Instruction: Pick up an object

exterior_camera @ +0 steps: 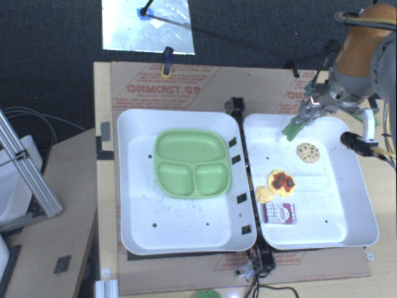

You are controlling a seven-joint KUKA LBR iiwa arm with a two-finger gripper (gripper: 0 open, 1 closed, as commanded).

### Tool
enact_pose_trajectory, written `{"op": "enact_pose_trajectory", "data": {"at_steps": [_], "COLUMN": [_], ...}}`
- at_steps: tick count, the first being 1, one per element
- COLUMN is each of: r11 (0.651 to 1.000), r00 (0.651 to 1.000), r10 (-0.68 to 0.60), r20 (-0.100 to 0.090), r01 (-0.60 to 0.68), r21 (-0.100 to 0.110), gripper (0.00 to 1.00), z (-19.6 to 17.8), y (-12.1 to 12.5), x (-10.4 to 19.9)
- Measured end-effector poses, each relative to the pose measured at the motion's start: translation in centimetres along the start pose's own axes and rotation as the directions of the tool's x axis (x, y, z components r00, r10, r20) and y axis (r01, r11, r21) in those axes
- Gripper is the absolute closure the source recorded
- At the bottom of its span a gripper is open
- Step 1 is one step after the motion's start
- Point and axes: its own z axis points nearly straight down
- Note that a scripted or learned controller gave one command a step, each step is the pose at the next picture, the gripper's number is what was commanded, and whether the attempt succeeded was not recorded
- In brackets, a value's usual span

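Observation:
My gripper (305,117) hangs over the far left corner of the right bin (356,197). A slim green object (290,129) sticks out from between its fingers, slanting down to the left just above the bin floor, and the gripper is shut on it. On the right bin's floor lie a round cookie (307,152), a yellow toy food piece with a red top (281,182), and a red and white packet (280,213).
The left bin (133,216) holds a green divided plate (191,164). Black clips line the wall between the two bins (245,166). A sheet of foil (147,17) lies on the dark floor behind the bench.

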Motion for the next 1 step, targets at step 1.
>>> {"op": "enact_pose_trajectory", "data": {"at_steps": [1], "r11": [1.000], "r00": [1.000], "r10": [0.005], "r20": [0.001], "r01": [-0.005], "r21": [0.006], "gripper": [0.00], "z": [0.54], "y": [-0.19], "x": [-0.40]}}
